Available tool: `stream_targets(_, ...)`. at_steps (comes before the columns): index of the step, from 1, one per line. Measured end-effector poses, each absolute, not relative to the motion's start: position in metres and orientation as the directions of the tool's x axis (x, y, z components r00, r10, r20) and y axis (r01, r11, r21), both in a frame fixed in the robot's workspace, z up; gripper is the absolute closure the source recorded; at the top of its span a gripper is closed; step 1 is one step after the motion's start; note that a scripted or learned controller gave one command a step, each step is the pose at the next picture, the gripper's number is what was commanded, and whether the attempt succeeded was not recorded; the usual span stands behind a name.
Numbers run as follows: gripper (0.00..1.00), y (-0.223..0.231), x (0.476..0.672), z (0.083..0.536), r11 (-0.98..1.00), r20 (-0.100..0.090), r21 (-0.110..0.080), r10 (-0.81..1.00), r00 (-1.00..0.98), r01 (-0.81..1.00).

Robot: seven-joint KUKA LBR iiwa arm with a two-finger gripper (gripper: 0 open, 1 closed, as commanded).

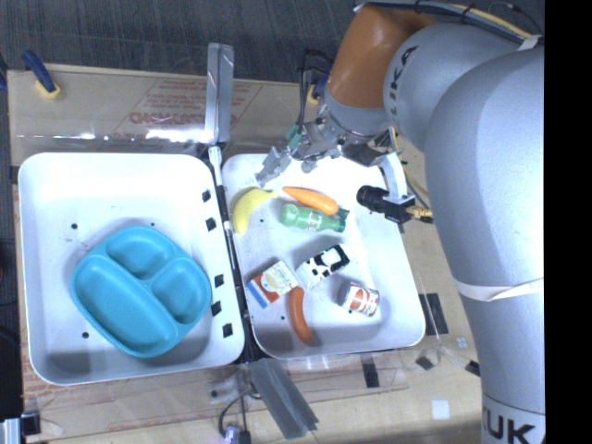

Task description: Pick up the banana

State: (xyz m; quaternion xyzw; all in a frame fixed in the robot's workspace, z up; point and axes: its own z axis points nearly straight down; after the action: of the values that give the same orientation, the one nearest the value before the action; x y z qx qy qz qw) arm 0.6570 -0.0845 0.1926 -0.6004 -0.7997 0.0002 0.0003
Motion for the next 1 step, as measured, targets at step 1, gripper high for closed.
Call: stream_targets(1,0.00,-0.1157,0.6566,0.1019,0.395,0.001,-0.002,0.919,-0.395,0.919)
